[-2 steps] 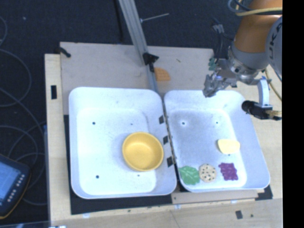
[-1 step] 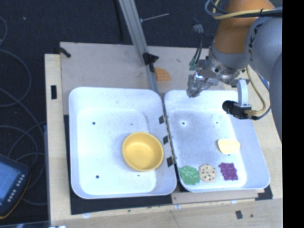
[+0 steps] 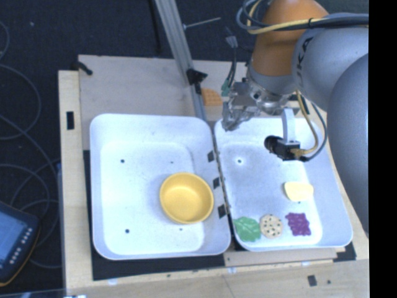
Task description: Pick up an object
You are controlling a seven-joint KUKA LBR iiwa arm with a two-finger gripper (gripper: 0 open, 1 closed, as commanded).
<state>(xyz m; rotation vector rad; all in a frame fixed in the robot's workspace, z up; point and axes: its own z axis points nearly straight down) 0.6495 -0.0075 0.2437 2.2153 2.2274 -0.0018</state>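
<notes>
Nearest, right bin [image 3: 335, 225]: green leaf piece [image 3: 247, 228], cookie [image 3: 270, 226], purple grape bunch [image 3: 298, 223], yellow wedge [image 3: 298, 191] behind. Left bin [image 3: 118, 141]: yellow bowl [image 3: 185, 197]. Wooden bench [image 3: 130, 82] beneath. Far: gripper [image 3: 231, 121] at right bin's far-left corner, nothing visibly held, finger spread unclear; dark floor, cables beyond.

Yellow bowl [image 3: 186, 197] upright in left bin [image 3: 118, 135]

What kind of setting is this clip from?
Most likely a robotics lab bench set up for grasping trials: two white bins side by side, toy food like the yellow bowl, and loose cables on the floor.
</notes>
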